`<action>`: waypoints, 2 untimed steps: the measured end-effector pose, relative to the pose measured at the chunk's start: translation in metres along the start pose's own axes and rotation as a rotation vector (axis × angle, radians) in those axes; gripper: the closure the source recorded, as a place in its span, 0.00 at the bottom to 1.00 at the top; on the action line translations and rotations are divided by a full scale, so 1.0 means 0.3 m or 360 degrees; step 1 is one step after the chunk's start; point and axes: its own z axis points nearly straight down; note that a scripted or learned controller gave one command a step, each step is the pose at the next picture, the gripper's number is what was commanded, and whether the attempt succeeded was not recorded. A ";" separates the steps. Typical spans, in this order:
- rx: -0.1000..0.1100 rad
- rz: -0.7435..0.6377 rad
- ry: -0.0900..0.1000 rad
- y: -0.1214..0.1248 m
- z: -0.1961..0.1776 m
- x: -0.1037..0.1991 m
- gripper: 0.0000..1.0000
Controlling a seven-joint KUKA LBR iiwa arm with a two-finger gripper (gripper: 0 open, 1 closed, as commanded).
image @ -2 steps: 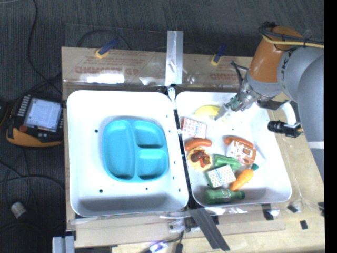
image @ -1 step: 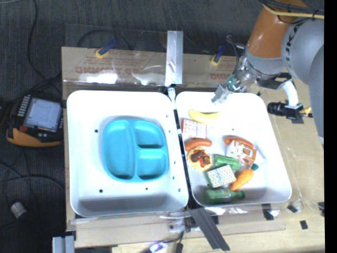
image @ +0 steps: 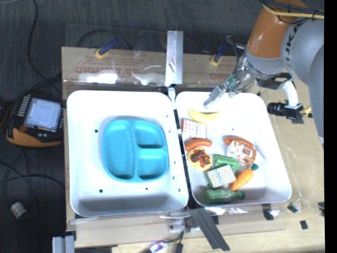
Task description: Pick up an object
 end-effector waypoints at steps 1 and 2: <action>0.0001 -0.0262 -0.0003 -0.034 0.317 -0.079 0.00; -0.0007 -0.0274 -0.0004 -0.023 0.280 -0.071 1.00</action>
